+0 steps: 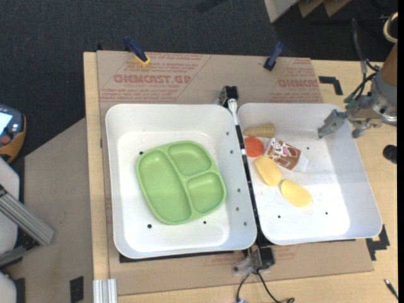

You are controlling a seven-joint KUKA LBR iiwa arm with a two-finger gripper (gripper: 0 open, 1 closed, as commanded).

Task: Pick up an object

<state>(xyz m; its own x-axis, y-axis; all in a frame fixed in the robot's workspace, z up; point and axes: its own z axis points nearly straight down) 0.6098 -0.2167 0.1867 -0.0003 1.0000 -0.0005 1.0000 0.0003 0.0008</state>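
Note:
The right bin (353, 188) holds several small things along its left side: a tan stick-shaped piece (260, 130), a red-orange round item (254, 146), a brown and white packet (284, 153) and two yellow lumps (268, 171) (295, 193). My gripper (344, 126) hangs over the bin's upper right corner, well to the right of these items. Its fingers are spread open with nothing between them.
A green three-compartment tray (182, 182) lies in the left bin (120, 169). The bins rest on a cardboard sheet (189, 74) held by blue clamps (136, 50) at the back. Bare white floor lies in the right bin's right half.

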